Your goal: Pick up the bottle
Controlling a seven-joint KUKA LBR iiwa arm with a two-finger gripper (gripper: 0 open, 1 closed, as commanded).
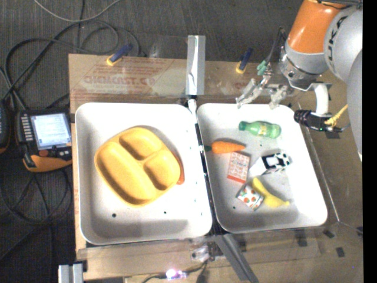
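A small green bottle (pixel 260 128) lies on its side near the back of the right bin (pixel 306 214), cap end pointing right. My gripper (pixel 260 97) hangs above the bin's back edge, a little behind and above the bottle, with its two fingers spread apart and nothing between them. The grey arm with its orange band reaches in from the upper right.
In the right bin also lie a carrot (pixel 227 147), a red-and-white card (pixel 238 167), a black-and-white toy (pixel 275 161), a banana (pixel 268 194) and a small printed box (pixel 250 198). The left bin (pixel 88 217) holds a yellow divided plate (pixel 138 164).
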